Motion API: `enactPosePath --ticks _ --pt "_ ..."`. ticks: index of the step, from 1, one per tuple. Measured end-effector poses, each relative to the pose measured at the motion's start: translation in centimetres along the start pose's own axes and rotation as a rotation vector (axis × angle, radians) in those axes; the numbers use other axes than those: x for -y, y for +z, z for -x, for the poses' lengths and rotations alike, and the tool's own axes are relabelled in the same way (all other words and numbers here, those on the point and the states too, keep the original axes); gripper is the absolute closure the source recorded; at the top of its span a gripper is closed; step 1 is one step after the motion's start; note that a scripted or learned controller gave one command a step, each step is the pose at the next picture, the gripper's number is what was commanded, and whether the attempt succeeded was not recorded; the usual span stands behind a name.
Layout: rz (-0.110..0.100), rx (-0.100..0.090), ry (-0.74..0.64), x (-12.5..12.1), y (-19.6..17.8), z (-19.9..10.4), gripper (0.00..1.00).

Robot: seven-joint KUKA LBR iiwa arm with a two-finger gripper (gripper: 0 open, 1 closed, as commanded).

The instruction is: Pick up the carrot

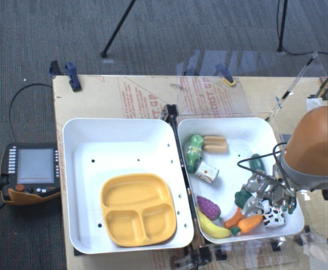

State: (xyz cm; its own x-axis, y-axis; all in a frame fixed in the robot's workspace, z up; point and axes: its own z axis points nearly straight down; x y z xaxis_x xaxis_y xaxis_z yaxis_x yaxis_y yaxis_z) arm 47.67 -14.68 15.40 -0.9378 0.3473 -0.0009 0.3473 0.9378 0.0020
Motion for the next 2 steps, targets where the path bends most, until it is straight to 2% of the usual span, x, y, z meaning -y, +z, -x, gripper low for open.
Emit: enactPosePath --ticks 1,2 --pt "0.0 0.0 0.055 0.03 -0.93 0.22 1.0" --pt "0.0 -0.001 0.056 0.04 -0.92 0.22 0.0"
